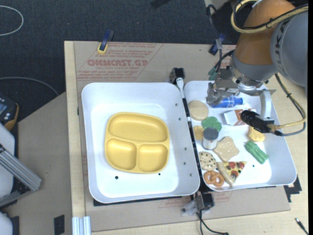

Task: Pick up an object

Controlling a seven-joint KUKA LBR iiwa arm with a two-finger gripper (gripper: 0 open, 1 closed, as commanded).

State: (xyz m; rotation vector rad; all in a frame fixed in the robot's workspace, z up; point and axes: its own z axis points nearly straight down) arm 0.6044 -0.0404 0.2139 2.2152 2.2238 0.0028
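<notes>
Reading "CHEMCAST G.P", red print marks the bench board [117, 61].

A yellow tray [137, 142] lies in the left bin [93, 102]; blue clamps [104, 41] grip the bench's [73, 131] far edge.

- I see a yellow divided plate [137, 142] in the white left bin [93, 131].
- Green block [257, 152], tan toast [225, 148], brown pretzel [213, 179].
- Blue item [230, 102], possibly a bottle.
- Orange band [261, 26] on grey arm.
</notes>
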